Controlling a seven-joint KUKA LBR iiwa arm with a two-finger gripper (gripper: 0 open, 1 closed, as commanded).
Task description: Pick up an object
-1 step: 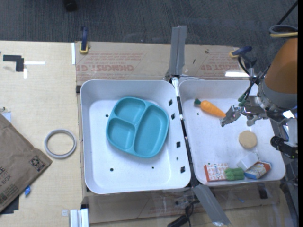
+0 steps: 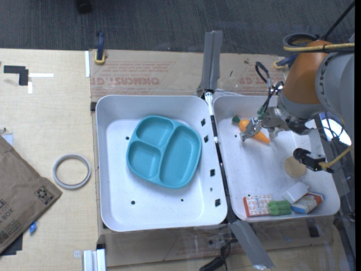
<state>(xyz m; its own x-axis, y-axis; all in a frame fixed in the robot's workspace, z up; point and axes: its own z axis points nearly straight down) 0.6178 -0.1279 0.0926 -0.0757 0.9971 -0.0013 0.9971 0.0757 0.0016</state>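
Orange toy carrot (image 2: 255, 132) lies in the right bin (image 2: 242, 174) directly beneath the claw (image 2: 258, 124) — long axis pointing lower-right — though the claw's state cannot be told.

Mirrored red lettering on the cardboard sheet (image 2: 148, 72) cannot be read; the brown box (image 2: 20, 193) shows "BOX".

One fixed cam above the table (image 2: 45, 129), looking down at a slant; mid-distance, both white bins (image 2: 107, 168) in frame, arm (image 2: 330, 83) entering from right.
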